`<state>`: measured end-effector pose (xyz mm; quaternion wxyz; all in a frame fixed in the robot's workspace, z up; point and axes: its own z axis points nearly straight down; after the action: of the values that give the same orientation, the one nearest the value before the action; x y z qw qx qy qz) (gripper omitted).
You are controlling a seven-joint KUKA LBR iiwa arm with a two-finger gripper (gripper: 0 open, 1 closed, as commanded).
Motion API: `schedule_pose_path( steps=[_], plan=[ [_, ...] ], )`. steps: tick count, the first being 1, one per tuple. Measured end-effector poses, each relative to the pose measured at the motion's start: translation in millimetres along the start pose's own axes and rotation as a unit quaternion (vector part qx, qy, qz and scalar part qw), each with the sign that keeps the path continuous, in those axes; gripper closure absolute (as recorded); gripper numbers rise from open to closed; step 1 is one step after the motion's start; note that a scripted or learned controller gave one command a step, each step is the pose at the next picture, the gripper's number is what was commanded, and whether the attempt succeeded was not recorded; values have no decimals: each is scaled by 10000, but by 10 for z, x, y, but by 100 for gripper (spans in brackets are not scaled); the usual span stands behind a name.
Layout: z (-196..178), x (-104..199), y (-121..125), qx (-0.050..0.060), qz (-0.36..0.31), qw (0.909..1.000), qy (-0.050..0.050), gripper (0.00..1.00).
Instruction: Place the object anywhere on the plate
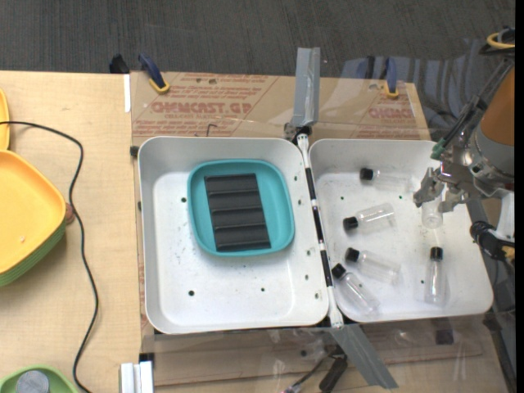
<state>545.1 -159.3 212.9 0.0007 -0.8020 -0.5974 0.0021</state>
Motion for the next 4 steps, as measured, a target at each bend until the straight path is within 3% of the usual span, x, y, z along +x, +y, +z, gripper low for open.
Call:
schedule_pose_path(
  steps=[1,2,3,4],
  plan=[
    [252,663,-79,5,-708,9975,4,100],
    [222,1573,-391,-1,-1414,9899,3,100],
    [221,1569,-389,-3,-1408,9900,2,0],
    [118,1230,186,-16,-2710,9626,-2,0]
  ],
)
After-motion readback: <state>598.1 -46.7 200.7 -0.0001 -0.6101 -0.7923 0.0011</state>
